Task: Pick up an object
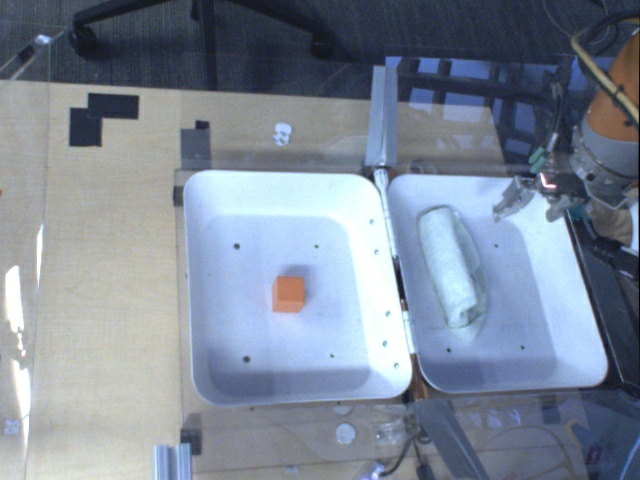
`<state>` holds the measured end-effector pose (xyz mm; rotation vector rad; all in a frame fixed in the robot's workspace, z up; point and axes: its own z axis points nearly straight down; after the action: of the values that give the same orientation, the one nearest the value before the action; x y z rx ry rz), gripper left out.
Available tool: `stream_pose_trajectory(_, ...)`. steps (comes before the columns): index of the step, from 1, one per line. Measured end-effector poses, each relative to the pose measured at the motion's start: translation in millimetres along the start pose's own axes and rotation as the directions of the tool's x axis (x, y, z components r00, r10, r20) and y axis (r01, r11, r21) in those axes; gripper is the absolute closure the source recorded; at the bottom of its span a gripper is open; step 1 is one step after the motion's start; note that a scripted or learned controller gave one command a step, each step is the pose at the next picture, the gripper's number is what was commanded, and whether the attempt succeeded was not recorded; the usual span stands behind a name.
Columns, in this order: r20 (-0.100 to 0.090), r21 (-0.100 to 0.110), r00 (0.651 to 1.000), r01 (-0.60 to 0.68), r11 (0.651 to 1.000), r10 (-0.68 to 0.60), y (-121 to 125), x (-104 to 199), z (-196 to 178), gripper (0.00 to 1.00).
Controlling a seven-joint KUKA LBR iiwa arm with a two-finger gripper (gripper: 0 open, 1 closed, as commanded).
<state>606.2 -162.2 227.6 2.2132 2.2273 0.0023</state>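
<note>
So my tool (520, 196) is up over the far right corner of the right bin (560, 363), hanging off my arm (610, 128) that comes in from the right with its orange band showing. From this angle I honestly can't tell whether the tool is open or closed, it's just a small grey cluster against the bin's rim, and nothing shows between its tips that I could call a grip. In that same right bin there's a rolled white towel (452, 265) lying lengthwise, a bit left of the bin's middle, near the wall shared with the other bin and well apart from my tool. The left bin (230, 368) has a little orange cube (289, 294) sitting flat close to its center. Both bins sit side by side, touching, on the light wood table (100, 298).
</note>
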Motion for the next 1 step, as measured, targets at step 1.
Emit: stream_pose_trajectory(1, -0.001, -0.001, 0.980, -0.198, 0.980, 0.198, 38.5, 30.3, 131.0, 0.00)
